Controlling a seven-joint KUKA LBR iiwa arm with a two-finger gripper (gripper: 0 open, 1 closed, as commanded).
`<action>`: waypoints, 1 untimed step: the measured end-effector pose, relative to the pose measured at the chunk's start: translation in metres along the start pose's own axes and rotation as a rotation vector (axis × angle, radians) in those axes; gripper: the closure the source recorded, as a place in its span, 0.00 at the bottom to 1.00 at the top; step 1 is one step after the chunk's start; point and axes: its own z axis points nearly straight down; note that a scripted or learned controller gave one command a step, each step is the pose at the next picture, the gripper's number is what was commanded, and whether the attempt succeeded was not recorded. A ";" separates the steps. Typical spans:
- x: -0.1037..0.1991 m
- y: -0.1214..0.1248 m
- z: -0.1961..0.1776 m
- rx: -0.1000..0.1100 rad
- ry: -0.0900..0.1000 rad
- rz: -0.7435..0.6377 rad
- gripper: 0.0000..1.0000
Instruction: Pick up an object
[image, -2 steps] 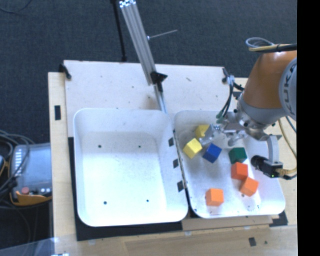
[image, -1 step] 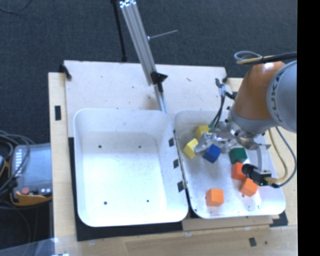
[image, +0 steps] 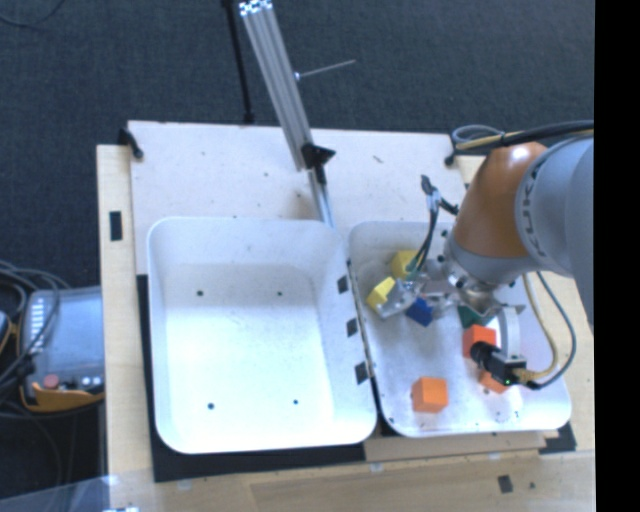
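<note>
Two white bins sit side by side on the counter (image: 120, 300). The left bin (image: 250, 335) shows bare white floor, while the right bin (image: 455, 415) holds the blocks: two yellow blocks (image: 382, 292), one of them at its upper wall, one blue block (image: 420, 313) and one orange cube (image: 430, 394) alone near the front rim, with open floor around it. The pincer (image: 407, 298) hangs low among the yellow and blue pieces (its metal tips blur together), so whether it grips anything cannot be told.
</note>
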 end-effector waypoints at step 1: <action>-0.002 0.002 -0.013 -0.009 -0.001 0.009 1.00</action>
